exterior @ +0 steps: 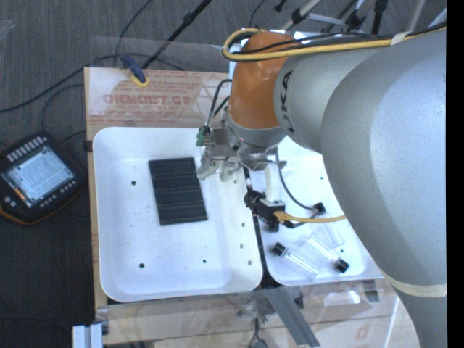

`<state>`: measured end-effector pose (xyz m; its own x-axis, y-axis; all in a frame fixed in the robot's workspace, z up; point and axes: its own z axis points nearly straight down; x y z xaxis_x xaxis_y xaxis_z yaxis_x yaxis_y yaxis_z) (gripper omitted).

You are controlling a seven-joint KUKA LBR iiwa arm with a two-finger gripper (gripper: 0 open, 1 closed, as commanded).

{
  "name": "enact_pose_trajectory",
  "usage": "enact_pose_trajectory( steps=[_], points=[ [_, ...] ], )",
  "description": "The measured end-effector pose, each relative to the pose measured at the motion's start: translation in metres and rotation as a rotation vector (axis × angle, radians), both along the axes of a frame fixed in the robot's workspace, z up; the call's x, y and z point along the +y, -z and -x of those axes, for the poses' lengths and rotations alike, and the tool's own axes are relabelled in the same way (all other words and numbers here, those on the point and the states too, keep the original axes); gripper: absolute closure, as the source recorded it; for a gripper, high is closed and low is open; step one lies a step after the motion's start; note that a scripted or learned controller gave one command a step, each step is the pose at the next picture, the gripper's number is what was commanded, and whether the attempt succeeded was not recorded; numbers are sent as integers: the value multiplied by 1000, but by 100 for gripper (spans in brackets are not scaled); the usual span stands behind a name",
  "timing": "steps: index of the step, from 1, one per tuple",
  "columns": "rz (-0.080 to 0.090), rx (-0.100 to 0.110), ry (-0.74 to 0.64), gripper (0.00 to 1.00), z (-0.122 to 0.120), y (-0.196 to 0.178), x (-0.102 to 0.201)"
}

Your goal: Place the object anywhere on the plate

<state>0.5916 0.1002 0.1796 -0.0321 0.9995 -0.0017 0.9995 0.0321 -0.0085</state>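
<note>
From my console I see the arm [348, 122] reaching in from the right, its orange band above the wrist, with the gripper [216, 167] hanging over the inner edge of the left bin [116, 267], just beside the dark ribbed plate [177, 191] that lies flat on that bin's floor. I cannot tell how the claw is set; the wrist body masks it, and I see nothing clearly held there. The likely objects, small clear tubes with black caps [301, 258], lie in the right bin [319, 172] near its front edge, close to a yellow cable. My read: either a carry toward the plate or an unladen pass; I can't settle which. If unladen, the next move calls for going back to the right bin for a tube, then setting it down on the plate.
</note>
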Motion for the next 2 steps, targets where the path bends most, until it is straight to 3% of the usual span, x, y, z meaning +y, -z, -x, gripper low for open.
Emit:
enact_pose_trajectory(
  steps=[1,2],
  points=[
    [1,0,-48,100,57,-31,87],
    [0,1,-259,100,108,-25,125]
  ],
)
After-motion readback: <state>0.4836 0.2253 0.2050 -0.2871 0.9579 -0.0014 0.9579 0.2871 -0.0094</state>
